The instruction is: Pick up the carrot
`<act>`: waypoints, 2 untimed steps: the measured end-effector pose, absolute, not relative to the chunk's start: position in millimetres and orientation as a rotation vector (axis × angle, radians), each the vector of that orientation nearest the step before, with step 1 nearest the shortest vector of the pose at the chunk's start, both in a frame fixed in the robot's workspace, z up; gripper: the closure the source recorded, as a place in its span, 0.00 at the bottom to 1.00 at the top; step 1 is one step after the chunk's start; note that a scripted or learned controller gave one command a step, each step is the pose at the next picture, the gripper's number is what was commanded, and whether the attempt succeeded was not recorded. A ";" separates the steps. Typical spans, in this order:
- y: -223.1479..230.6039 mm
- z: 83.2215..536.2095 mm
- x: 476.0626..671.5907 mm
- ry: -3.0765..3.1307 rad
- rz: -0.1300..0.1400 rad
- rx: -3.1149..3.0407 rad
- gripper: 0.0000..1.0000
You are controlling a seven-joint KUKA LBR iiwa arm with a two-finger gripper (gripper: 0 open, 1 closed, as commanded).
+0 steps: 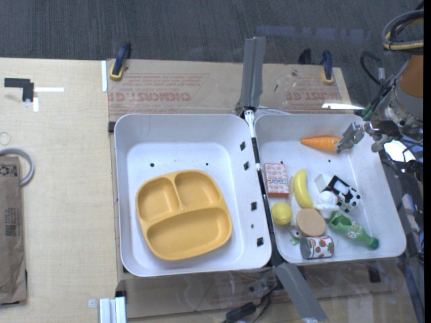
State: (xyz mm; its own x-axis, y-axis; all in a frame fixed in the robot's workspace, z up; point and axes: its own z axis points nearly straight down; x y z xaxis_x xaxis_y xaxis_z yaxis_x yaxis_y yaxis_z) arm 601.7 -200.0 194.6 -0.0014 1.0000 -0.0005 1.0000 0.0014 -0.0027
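Observation:
The orange carrot point(318, 142) lies on its side at the back of the right bin point(289, 130), pointed end to the left. My gripper point(349, 138) comes in from the right and sits low at the carrot's thick right end, touching or nearly touching it. The carrot still rests on the bin floor. The grey arm with its orange band point(411, 79) stands over the bin's right rim.
In the right bin, nearer the front, lie a small red-and-white box point(276, 178), a banana point(302, 188), a lemon point(281, 213), a black-and-white toy point(340, 192), a tan disc point(311, 222), a can point(316, 246) and a green bottle point(353, 231). A yellow divided plate point(182, 214) sits in the left bin.

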 end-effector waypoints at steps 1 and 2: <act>-191.9 166.4 654.8 -2.293 0.003 -2.150 0.00; -162.4 151.9 659.3 -2.484 0.001 -1.926 0.00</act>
State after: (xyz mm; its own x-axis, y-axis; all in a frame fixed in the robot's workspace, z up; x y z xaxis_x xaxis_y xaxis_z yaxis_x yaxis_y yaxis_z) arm 659.3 -162.4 151.9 -0.2493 0.9684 -0.0015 0.9684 0.2493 0.0000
